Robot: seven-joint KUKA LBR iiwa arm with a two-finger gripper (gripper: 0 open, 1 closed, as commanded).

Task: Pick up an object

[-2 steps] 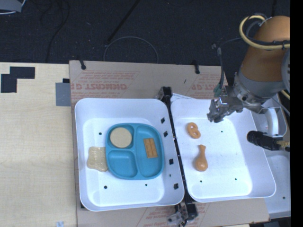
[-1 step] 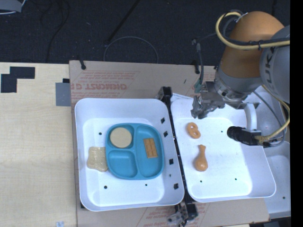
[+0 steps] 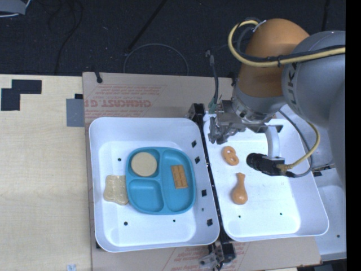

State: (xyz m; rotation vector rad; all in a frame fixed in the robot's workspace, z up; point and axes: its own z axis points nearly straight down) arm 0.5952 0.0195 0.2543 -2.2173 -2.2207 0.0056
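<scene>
You see the arm [image 3: 282, 66] reaching in from 3 o'clock, its orange band topmost and its tool [image 3: 221, 130] hanging over the 11 o'clock corner of the right bin [image 3: 304, 219], close to the divider between the two bins. You cannot tell from this angle how the tool is set, and nothing is visibly in its grip. In the right bin, a small orange pretzel-shaped piece [image 3: 229, 156] lies just toward 5 o'clock of the tool, apart from it. An orange drumstick-shaped piece [image 3: 239, 190] lies toward 6 o'clock of the pretzel piece, separate from it, thick end lowest in frame. A black fitting [image 3: 265, 163] on the arm sits at 3 o'clock of the pretzel piece. In the left bin [image 3: 107, 230], you find a blue divided tray [image 3: 148, 199]: a round tan disc [image 3: 143, 164] occupies its 10 o'clock compartment and a brown rectangular cracker [image 3: 179, 176] its 3 o'clock compartment. A pale bread-like slice [image 3: 115, 189] lies on the bin floor against the tray's 9 o'clock edge. Both bins rest on the table [image 3: 39, 179].
</scene>
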